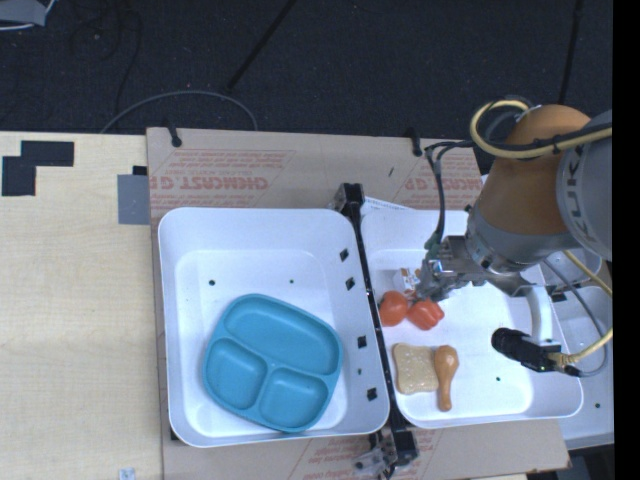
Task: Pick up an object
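Observation:
In the right bin [500,393] two small red-orange round pieces lie side by side: one orange-red piece [393,310] to the left, one red piece [427,315] to the right. Below them a tan slice of bread [413,368] lies flat, with a brown drumstick-shaped piece [445,373] against its right side. My gripper [432,278] hangs just above and slightly right of the red pieces, at the bin's left part. Nothing shows between its fingers.
The left bin [190,258] holds a blue divided plate [272,361] toward the front. A black divider [362,298] runs between the two bins. The arm's grey and orange body covers the back right of the right bin.

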